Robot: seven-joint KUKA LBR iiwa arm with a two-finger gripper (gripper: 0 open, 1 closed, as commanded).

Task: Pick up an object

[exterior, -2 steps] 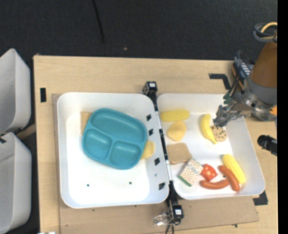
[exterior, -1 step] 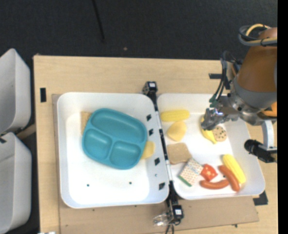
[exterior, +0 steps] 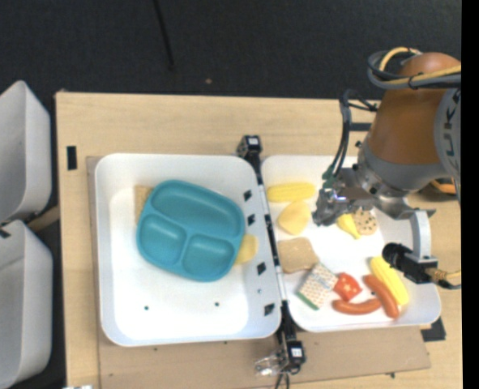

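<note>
In the right bin (exterior: 421,318), nearest the bottom edge, a glossy red sausage (exterior: 357,305) lies beside a small red tomato-like piece (exterior: 346,285), with a yellow-and-orange corn cob (exterior: 387,284) at their 3 o'clock. At the sausage's 9 o'clock sits a flat patterned sandwich wedge (exterior: 316,285), and at its 11 o'clock a tan, matte bread slice (exterior: 297,254). Further up lie a smooth yellow cheese wedge (exterior: 295,216) and a long yellow piece (exterior: 291,191) at its 12 o'clock. The left bin (exterior: 113,241) holds a teal plastic divided tray (exterior: 190,229), rounded and tilted. The grey arm (exterior: 409,140) bends down from the 3 o'clock side, its gripper (exterior: 331,207) low over the right bin, just beside the cheese wedge; whether it is parted or closed I cannot tell
</note>
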